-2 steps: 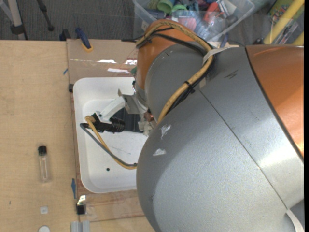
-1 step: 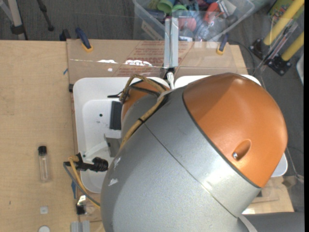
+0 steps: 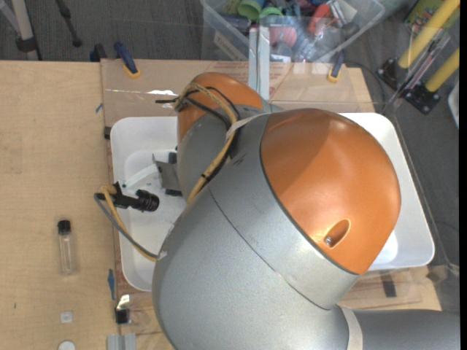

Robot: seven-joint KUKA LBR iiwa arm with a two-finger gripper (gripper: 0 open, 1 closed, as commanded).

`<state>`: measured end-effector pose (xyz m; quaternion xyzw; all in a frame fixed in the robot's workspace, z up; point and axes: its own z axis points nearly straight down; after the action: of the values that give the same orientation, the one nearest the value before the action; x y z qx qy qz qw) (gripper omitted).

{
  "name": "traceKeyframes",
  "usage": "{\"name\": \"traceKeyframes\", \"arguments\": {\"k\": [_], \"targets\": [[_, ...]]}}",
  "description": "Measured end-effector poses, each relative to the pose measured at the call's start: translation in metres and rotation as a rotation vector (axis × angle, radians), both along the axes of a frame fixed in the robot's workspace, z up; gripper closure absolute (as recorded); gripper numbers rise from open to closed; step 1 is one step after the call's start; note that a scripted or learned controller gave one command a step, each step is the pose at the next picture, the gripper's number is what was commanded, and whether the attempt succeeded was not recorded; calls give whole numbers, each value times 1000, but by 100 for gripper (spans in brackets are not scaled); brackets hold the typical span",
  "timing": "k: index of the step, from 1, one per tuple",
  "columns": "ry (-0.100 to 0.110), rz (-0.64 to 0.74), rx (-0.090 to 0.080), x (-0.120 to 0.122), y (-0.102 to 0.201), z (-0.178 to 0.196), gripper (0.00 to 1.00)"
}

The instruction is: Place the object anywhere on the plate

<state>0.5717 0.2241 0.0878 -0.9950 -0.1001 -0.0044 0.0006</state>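
Camera view, nearest first: dominated from centre to 5 o'clock by the grey arm (image 3: pixel 241 268), bulky, with its orange cap (image 3: pixel 332 181) towards 3 o'clock. Blocks most of both white bins. Further up along the arm, towards 11 o'clock, a second orange joint (image 3: pixel 219 93) with yellow and black cables looped over it. Below that joint, at about 9 o'clock of the arm, the gripper (image 3: pixel 157 170) reaching down into the left bin (image 3: pixel 128 141); cannot tell how far apart it stands, nor whether anything is caught in it. A black fitting with a yellow cable (image 3: pixel 131 200) hanging just beside it, at the bin's left rim. Object and plate hidden behind the arm; cannot tell where either lies. Right bin (image 3: pixel 408 217) showing as a bare white rim at 3 o'clock.

At 8 o'clock on the wooden bench (image 3: pixel 44 137), well apart from the bins: a small clear vial with a black cap (image 3: pixel 66 246).

Farthest, at 12 to 1 o'clock, beyond the bench: a clear tub (image 3: pixel 292 17) heaped with coloured toys; at 2 o'clock, yellow rods (image 3: pixel 434 28) on the dark floor.
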Motion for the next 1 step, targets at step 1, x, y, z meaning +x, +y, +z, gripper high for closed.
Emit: {"name": "traceKeyframes", "arguments": {"k": [1], "targets": [[-1, 264, -1, -73, 1, 3, 100]]}}
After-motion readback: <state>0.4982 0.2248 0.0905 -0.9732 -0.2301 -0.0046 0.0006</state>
